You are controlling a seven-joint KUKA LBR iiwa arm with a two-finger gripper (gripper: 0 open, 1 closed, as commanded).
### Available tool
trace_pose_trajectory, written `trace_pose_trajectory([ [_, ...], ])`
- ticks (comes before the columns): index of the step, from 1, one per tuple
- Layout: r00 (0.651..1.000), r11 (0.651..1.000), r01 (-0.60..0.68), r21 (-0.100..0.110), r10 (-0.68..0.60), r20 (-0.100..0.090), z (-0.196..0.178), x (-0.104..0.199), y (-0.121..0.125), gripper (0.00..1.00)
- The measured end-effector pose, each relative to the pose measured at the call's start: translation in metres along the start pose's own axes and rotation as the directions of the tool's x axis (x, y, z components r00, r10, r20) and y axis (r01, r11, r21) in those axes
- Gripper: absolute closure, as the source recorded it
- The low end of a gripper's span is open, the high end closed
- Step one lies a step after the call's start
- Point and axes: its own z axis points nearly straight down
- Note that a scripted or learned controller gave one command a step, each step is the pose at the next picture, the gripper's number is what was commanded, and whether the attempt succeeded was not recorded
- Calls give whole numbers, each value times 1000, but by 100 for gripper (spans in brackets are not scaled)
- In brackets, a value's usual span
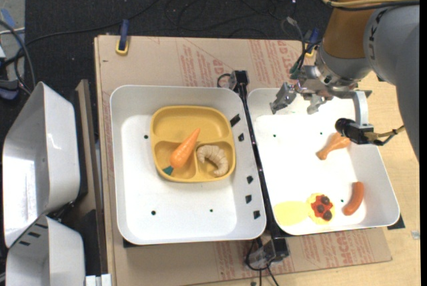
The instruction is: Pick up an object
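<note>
Spread apart and holding nothing, the two metal fingers of the gripper, poised over the far rim of the shallow white right-hand bin. Above them the grey arm with its orange band, reaching in from the right.

Inside that right-hand bin, nearest the fingers yet clearly apart from them, toward the arm's side and nearer the camera: a small orange drumstick-shaped toy. Along the bin's near edge, well apart from the fingers: a flat yellow piece, just beside it a dark red berry cluster toy, then a reddish-orange sausage-shaped toy close to the near right corner.

Left of the right-hand bin, touching it along a black divider, the second white bin, bearing a yellow sectioned plastic plate. In the plate's near compartments an orange toy carrot, tilted, and a pale curled shrimp-like toy beside it.
</note>
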Motion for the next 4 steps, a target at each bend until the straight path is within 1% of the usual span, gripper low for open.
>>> trace_pose_trajectory([
  [1, 1000, 1000, 2, -14, -2, 1, -9, 0, 3, 0],
  [2, 1000, 1000, 0, -11, 0, 2, 37, -4, 9, 0],
  [3, 1000, 1000, 0, -10, 0, 2, 90, -4, 8, 0],
  [4, 1000, 1000, 0, -17, 0, 2, 76, -4, 10, 100],
])
